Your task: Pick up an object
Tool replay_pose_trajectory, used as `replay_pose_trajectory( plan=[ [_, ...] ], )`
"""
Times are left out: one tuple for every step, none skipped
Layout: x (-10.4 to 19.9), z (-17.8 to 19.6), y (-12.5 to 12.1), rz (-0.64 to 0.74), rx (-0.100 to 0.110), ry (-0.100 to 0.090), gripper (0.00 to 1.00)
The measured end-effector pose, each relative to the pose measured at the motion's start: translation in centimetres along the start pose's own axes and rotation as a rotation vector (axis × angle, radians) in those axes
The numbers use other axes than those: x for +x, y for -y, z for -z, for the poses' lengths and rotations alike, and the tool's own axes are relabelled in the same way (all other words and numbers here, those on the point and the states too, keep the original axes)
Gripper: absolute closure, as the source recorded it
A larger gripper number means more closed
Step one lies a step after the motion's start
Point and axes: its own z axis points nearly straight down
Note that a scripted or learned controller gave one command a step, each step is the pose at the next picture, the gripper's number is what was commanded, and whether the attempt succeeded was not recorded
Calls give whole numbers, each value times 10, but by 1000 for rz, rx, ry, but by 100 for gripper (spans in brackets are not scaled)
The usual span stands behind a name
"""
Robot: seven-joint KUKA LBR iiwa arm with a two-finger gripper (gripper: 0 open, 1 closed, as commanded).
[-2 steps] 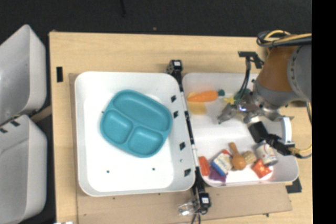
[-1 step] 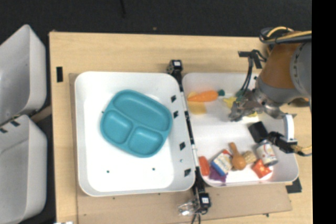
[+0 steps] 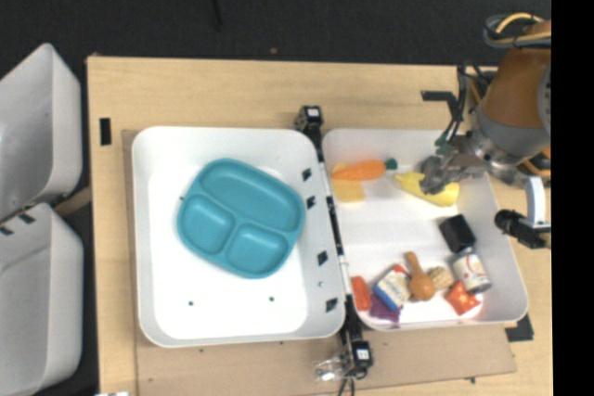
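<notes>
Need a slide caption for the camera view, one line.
Grey arm's gripper over a yellow banana-shaped toy in the right white bin; teal divided plate lies in the left white bin.

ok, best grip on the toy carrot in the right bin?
Grip the toy carrot across its orange middle, coming straight down. It lies flat, long axis left-right, so close the fingers front-to-back. A yellow block touches its near side; staying toward the green tip looks safer.

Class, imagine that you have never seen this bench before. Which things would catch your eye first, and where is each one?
The big blue divided plate stands out, lying alone in the left bin. Next comes the grey arm with its orange band, reaching in from the right, its end effector down at a yellow toy near the right bin's far side. A cluster of small colourful items crowds that bin's near edge.
</notes>
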Motion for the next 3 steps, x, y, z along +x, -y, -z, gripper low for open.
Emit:
replay_pose_trajectory(
  plan=[
    [-6,64,-5,-1,-1,1,100],
    [-7,66,-6,2,5,-1,100],
    [52,75,-11,5,6,-4,100]
  ],
)
